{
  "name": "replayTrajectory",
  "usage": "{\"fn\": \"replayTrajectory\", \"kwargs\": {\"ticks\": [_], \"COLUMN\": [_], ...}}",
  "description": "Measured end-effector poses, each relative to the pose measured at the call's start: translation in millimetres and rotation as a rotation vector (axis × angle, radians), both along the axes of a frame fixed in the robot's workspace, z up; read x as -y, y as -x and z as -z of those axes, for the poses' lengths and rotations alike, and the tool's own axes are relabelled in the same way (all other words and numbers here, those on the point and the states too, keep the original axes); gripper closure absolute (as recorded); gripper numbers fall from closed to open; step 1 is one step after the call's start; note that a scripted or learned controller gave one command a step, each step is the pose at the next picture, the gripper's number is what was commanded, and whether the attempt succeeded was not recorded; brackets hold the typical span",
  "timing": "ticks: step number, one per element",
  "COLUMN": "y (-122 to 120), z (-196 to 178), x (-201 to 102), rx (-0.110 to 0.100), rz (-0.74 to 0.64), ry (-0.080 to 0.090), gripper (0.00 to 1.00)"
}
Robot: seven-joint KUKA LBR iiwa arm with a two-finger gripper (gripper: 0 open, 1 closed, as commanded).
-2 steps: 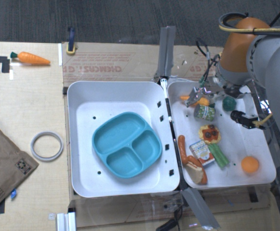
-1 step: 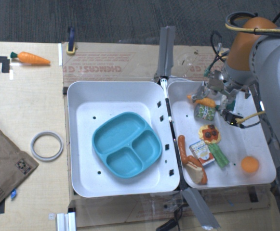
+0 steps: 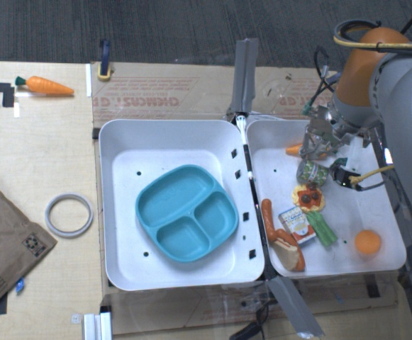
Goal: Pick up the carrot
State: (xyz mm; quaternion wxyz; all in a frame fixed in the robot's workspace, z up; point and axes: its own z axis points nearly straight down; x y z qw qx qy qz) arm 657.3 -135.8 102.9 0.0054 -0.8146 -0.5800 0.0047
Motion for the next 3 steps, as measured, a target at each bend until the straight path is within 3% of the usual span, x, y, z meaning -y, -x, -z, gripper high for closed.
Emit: {"fn": "replayTrajectory", "kwargs": {"ticks": [1, 2, 3], "y": [-2, -1, -2], "z": [-89, -175, -175], "x": [-81, 17, 16], "rx": [0.014, 0.013, 0.012], "rz": [-0.093, -0.136, -0.137], "ry": [0.004, 0.005, 0.004], "gripper": [1.00, 1.00, 0.00]}}
